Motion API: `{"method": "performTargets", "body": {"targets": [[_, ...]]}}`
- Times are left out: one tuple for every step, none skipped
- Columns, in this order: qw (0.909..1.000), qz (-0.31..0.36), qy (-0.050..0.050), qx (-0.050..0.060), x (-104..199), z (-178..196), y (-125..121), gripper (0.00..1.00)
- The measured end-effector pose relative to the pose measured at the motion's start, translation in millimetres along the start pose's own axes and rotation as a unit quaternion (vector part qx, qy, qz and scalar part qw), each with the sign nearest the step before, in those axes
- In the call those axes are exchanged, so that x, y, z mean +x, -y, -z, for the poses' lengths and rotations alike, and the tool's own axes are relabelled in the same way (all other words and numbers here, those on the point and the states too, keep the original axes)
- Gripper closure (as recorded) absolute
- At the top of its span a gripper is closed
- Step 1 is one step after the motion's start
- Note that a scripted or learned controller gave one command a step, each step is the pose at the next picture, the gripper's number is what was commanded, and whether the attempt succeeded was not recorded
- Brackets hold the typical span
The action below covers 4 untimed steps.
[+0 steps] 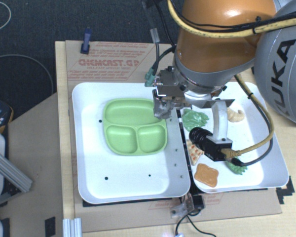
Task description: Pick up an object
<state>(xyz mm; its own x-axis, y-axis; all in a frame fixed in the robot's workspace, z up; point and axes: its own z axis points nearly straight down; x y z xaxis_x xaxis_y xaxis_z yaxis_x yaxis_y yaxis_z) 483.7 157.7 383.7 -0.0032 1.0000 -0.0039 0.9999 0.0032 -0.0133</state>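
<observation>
From my station the arm (222, 28) looms over the far edge of both bins, its wrist above the wall between them. The left bin (89, 152) carries a green tray (133, 127) with three compartments, lying flat toward its far right corner. The right bin (266, 172) holds small play food: a green leafy piece (195, 117) near its far left corner, a waffle (193, 152) along its left edge, a brown piece (207, 175) at its near edge and a pale piece (235, 115) toward its far edge. The gripper (163, 107) hangs over the tray's far right rim; I cannot tell how its jaws stand. I judge the tray light, stiff and slick, best pinched across a rim. The brown piece looks light and easy to pinch by its sides.
</observation>
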Motion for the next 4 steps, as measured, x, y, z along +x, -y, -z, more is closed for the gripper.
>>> {"method": "performTargets", "body": {"targets": [[1.0,-0.004,0.0,-0.003,-25,-151,-93,1.0],[1.0,0.001,-0.003,-0.009,11,-95,-66,1.0],[0.9999,0.004,-0.006,-0.013,72,20,-31,1.0],[1.0,-0.005,0.0,-0.003,9,-40,-15,1.0]]}}
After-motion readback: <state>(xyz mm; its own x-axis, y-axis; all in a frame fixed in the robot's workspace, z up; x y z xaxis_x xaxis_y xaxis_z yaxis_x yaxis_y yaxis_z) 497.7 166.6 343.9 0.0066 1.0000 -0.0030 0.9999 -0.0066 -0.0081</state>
